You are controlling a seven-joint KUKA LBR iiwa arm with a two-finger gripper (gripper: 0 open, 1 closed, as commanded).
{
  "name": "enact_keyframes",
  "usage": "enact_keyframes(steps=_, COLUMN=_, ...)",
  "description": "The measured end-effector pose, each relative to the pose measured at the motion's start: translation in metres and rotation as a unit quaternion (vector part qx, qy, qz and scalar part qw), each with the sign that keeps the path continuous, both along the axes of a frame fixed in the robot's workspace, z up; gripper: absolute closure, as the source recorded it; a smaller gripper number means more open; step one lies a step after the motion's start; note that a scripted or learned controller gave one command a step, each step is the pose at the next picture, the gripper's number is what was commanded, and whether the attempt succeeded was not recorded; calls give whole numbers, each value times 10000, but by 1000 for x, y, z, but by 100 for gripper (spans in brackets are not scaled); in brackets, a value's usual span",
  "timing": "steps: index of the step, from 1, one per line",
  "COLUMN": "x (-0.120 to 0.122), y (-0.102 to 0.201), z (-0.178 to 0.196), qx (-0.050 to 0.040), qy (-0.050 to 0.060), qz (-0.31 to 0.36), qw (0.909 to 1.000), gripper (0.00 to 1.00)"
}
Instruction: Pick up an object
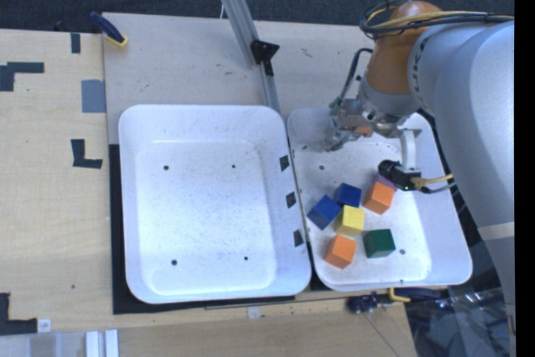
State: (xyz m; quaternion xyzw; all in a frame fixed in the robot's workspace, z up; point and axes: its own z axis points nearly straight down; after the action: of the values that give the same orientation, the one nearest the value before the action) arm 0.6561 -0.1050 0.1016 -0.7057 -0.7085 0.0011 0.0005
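In the right bin (443, 263) lie several small cubes in a cluster: two blue ones (323, 211) (348, 196), a yellow one (351, 219), an orange one (340, 250), a green one (379, 242) and another orange one (379, 197). My gripper (345, 128) is low over the bin's far left corner, well apart from the cluster, which lies nearer the front. A small reddish-orange patch (363, 130) shows at the gripper, too blurred to name.
The left bin (134, 205) stands beside the right one. A slanted metal pole (238, 8) crosses above the bins' far edge. The grey arm (468, 96) covers the right bin's right side. A blue and yellow tool (109, 29) lies at the back left.
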Motion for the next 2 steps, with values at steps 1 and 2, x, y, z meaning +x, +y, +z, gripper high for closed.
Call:
enact_keyframes(steps=1, x=-8, y=4, z=58, qx=4, qy=-31, qz=-10, qw=10000, gripper=100)
enact_keyframes(steps=2, x=-14, y=8, z=117, qx=3, qy=-34, qz=-10, qw=10000, gripper=100)
